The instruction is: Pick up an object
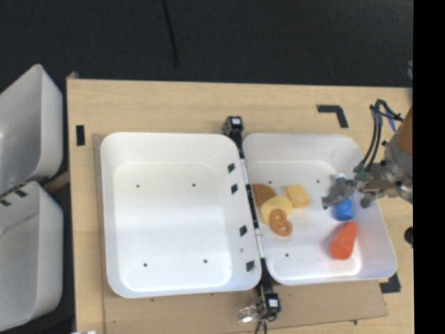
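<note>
Nearest in the right bin (313, 273), the red piece (343, 241) lies just below the blue one (343, 210); 3 yellow-orange bits sit left. My gripper (338, 195) hovers at the blue one, grip unclear: I cannot tell. Approach step; next, settle lower and close.

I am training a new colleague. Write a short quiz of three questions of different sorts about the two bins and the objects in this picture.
1. True or false: the objects lie in the left bin.
2. Which object is nearest the gripper? A) orange-red object B) blue object C) yellow block
3. Fill in: the arm enters from the view's ____ side.

Key: 1 false, they lie in the right bin; 2 B; 3 right.
</note>
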Tool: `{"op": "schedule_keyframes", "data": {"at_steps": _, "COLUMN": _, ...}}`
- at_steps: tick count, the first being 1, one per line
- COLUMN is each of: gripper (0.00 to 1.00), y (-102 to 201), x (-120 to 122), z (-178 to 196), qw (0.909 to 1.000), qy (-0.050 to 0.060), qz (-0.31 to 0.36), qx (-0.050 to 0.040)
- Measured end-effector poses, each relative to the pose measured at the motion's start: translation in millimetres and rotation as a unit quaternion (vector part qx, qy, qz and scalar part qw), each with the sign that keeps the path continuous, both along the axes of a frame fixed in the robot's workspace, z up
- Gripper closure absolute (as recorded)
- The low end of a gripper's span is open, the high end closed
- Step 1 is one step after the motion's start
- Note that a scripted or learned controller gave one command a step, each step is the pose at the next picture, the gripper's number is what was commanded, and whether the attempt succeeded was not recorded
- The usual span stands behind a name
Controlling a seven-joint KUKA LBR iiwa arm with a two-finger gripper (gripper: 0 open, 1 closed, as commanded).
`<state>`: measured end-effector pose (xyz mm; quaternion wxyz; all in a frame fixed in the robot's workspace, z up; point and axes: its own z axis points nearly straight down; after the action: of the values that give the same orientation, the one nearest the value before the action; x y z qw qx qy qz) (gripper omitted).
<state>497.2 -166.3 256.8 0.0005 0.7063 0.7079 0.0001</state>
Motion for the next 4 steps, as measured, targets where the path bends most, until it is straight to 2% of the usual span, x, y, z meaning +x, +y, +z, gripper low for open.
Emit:
{"op": "schedule_keyframes", "data": {"at_steps": 1, "gripper": 0.00, "y": -22, "x": 48, "z": 191, "qw": 0.9999, "qy": -0.011, "qz": 0.001, "qx": -0.0043}}
{"op": "schedule_keyframes", "data": {"at_steps": 2, "gripper": 1.00, "y": -22, "x": 46, "z": 192, "qw": 1.0000, "qy": -0.002, "qz": 0.002, "qx": -0.0027}}
{"op": "schedule_keyframes", "data": {"at_steps": 3, "gripper": 1.00, "y": 77, "x": 64, "z": 199, "qw": 1.0000, "qy": -0.002, "qz": 0.004, "qx": 0.0006}}
{"op": "schedule_keyframes", "data": {"at_steps": 4, "gripper": 1.00, "y": 159, "x": 65, "z": 209, "qw": 1.0000, "qy": -0.001, "qz": 0.004, "qx": 0.0009}}
